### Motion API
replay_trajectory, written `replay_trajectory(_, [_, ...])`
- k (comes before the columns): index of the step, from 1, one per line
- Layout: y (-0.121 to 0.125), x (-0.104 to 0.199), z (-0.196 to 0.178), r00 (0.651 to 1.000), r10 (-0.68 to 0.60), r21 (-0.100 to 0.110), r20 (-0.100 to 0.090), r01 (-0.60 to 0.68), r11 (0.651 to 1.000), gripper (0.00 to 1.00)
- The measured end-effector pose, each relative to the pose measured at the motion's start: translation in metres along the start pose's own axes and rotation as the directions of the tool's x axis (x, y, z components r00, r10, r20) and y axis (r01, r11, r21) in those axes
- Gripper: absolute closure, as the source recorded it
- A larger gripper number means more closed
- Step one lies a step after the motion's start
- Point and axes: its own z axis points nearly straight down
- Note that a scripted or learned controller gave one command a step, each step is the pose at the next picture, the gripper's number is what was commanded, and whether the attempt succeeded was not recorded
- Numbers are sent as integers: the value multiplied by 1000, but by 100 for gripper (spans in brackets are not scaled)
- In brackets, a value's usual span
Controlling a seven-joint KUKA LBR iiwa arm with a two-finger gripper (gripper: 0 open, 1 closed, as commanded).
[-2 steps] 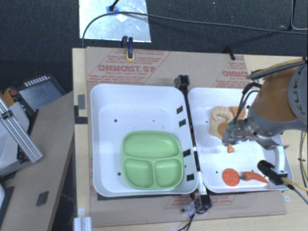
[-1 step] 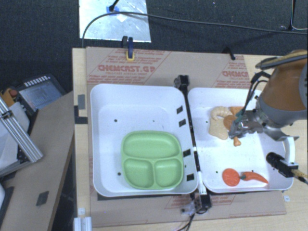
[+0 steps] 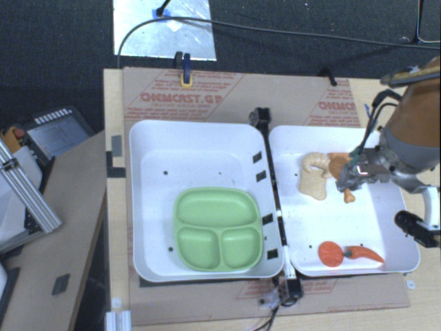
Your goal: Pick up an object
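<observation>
The claw (image 3: 353, 174) is hanging low over the upper part of the right bin (image 3: 386, 219), right of centre in the frame, and whether it is spread or pressed together cannot be told, since the wrist is covering it. The nearest candidate, a pale beige curled object (image 3: 314, 174), is lying just to the claw's left, its long axis running roughly top to bottom of the frame. A small orange-brown piece (image 3: 337, 161) is sitting between the two, touching or nearly touching the claw.

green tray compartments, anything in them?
Empty. All three sections of the green tray show bare green plastic; it sits in the left bin.
</observation>
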Motion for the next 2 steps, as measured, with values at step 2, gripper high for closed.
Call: replay_trajectory(2, [15, 99, -5, 1000, -7, 4, -3, 7, 1000, 100])
